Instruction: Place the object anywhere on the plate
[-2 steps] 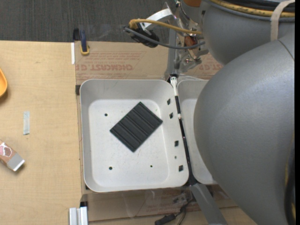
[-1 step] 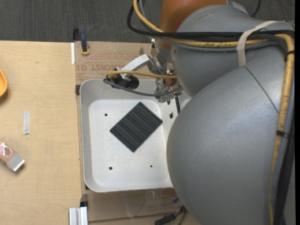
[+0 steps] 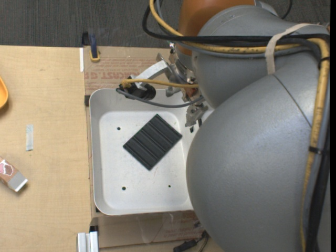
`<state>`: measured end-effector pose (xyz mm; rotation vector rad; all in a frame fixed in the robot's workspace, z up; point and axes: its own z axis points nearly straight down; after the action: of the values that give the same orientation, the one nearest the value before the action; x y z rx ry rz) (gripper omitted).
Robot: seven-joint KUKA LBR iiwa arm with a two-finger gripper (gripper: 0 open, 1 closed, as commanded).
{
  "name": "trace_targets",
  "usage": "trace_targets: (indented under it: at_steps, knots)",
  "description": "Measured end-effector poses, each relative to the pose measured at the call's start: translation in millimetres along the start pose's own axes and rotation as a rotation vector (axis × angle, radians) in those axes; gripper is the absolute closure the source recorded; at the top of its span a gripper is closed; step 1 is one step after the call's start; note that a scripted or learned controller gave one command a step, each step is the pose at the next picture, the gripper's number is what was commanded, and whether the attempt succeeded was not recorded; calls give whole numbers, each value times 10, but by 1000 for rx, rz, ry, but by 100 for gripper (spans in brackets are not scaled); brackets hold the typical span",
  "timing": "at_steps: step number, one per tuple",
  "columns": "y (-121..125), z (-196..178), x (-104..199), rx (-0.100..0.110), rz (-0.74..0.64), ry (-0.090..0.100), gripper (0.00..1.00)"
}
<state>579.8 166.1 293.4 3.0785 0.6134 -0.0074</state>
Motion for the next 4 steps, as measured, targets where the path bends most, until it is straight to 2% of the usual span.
trace_targets:
  at_steps: [1, 2, 3, 4]
  knots:
    - [24, -77, -5, -2, 4, -4, 100]
    - [25, -79, -5, -1, 4, -4, 0]
    - [52, -156, -10, -3, 8, -8, 100]
    - [172, -530, 527, 1, 196, 3, 100]
